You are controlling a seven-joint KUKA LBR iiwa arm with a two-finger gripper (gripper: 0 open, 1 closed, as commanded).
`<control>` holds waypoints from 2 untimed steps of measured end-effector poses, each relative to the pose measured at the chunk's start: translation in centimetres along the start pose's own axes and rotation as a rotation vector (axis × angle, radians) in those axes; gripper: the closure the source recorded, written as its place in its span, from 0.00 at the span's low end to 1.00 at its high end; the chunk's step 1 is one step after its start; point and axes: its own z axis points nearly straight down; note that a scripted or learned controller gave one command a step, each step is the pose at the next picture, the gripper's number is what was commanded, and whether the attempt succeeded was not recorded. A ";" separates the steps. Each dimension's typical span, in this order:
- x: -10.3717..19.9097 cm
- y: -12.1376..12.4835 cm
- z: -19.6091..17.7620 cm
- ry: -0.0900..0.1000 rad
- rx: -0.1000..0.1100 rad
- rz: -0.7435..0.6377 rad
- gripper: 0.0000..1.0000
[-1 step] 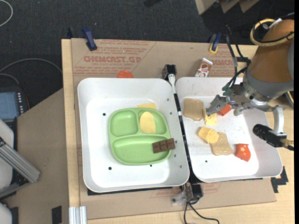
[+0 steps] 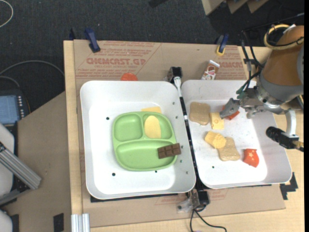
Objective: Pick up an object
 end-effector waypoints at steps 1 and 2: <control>1.9 -4.7 7.5 0.005 0.007 -0.003 0.00; 3.9 -8.4 7.2 0.005 0.006 -0.002 0.00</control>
